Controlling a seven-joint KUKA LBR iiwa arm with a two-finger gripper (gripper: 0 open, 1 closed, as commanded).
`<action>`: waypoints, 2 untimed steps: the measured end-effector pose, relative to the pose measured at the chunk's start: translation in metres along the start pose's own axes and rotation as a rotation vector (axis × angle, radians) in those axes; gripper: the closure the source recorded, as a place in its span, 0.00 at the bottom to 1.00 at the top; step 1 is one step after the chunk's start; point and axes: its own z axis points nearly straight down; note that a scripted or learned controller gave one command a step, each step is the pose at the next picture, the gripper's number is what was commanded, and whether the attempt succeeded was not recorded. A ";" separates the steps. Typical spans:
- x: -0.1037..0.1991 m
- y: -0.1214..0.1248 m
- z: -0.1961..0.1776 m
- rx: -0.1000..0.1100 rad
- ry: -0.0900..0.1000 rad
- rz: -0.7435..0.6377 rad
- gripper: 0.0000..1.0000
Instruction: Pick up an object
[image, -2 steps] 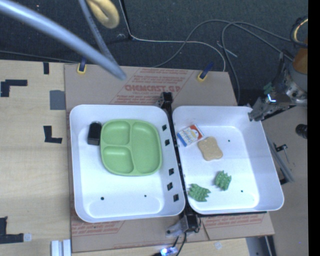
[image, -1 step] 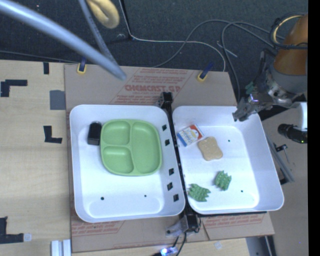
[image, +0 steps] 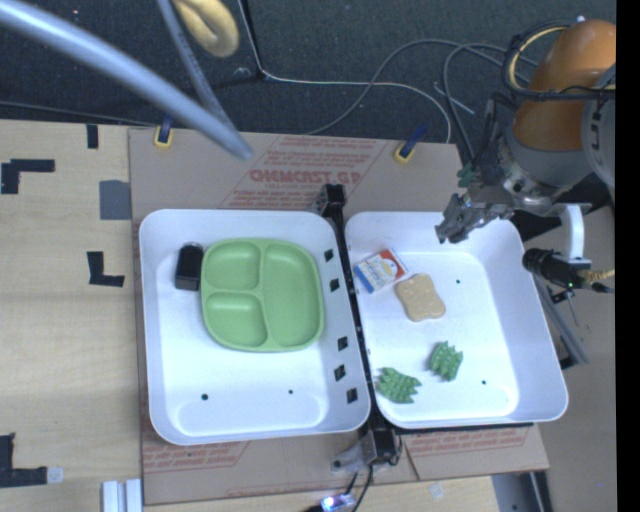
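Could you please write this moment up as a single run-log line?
gripper: above right bin's far edge, carrying nothing | right bin: tan piece, packet, two green toys | left bin: green tray, black block

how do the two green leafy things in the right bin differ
The leafy piece near the divider lies lower in the view, spread wide and flat. The other leafy piece sits further right, looking more compact and bunched. Both are green, jagged-edged, and rest apart on the floor of the right bin.
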 end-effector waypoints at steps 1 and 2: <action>0.063 0.000 0.009 0.002 0.001 -0.001 1.00; 0.119 -0.001 0.006 0.001 0.001 -0.001 1.00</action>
